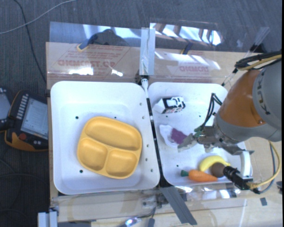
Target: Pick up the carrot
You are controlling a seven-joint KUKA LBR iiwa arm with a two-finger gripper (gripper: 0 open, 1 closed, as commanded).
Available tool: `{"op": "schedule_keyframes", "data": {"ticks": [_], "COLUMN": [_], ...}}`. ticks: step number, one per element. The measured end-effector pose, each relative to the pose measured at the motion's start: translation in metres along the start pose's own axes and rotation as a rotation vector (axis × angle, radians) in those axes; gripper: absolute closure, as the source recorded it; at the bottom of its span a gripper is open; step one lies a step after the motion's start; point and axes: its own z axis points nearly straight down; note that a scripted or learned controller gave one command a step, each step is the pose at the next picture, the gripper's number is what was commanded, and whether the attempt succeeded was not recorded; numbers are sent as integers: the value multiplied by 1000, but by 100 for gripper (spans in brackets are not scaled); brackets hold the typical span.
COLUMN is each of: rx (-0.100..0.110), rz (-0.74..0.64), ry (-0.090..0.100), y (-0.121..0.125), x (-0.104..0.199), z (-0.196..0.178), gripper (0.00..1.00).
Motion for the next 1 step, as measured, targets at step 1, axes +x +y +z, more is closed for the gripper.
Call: {"op": "schedule_keyframes", "data": {"ticks": [1], "rx": [-3], "rz": [59], "ry": [1], "y": [1], "x": [-21], "z": [53], "gripper": [0]}}
